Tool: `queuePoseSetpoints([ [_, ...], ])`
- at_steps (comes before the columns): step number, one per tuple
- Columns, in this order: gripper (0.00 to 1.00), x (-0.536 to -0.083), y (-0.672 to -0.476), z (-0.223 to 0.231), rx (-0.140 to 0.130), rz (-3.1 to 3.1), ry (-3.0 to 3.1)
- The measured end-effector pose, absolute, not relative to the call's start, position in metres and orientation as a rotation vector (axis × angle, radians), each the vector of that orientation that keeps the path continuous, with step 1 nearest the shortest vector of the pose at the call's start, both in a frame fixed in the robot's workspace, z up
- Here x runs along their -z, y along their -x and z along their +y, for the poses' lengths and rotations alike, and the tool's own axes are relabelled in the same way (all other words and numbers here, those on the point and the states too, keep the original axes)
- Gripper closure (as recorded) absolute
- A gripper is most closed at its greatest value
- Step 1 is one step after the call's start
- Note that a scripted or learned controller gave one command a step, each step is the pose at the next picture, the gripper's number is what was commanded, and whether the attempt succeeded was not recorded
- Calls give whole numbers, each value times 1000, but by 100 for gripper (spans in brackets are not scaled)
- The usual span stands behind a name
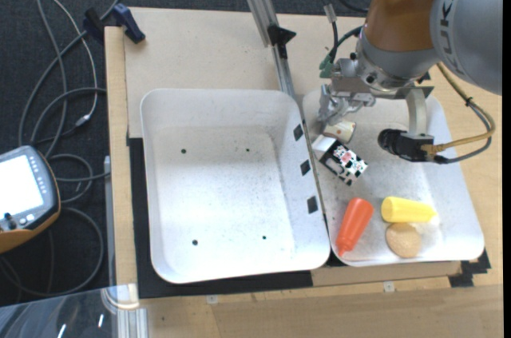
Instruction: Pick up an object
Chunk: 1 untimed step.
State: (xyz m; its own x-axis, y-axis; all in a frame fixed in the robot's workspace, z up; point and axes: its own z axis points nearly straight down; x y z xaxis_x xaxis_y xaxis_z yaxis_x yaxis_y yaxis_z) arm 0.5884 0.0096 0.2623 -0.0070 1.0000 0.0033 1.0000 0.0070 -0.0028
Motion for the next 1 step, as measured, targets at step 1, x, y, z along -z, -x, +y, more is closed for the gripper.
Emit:
queuePoseSetpoints([
  [1,100,-258,-576,73,-1,-2227,2208],
])
